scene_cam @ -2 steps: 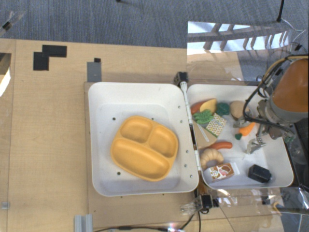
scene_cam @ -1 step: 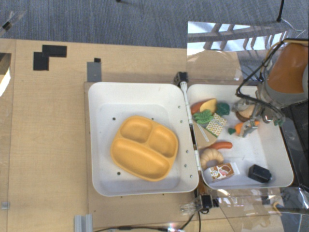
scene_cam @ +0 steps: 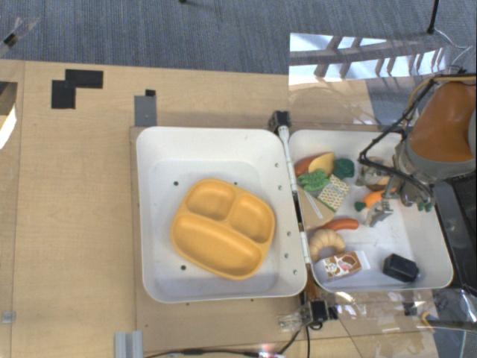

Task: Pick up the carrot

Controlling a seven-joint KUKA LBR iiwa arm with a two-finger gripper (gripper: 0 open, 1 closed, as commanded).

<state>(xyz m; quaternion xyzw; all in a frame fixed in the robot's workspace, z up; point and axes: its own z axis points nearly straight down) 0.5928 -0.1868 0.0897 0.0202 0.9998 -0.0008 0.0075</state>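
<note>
Looking down, I see the left bin holding a yellow divided plate; the right bin holds toy food, the carrot beside the jaws, whose state I cannot tell.

The arm is cut off by the right edge, so its upper part goes unseen. The tool is small and cluttered with cables; how its fingers stand cannot be told. It covers part of the carrot, leaving an orange tip in sight. Print on the small box is too fine to read.
</note>
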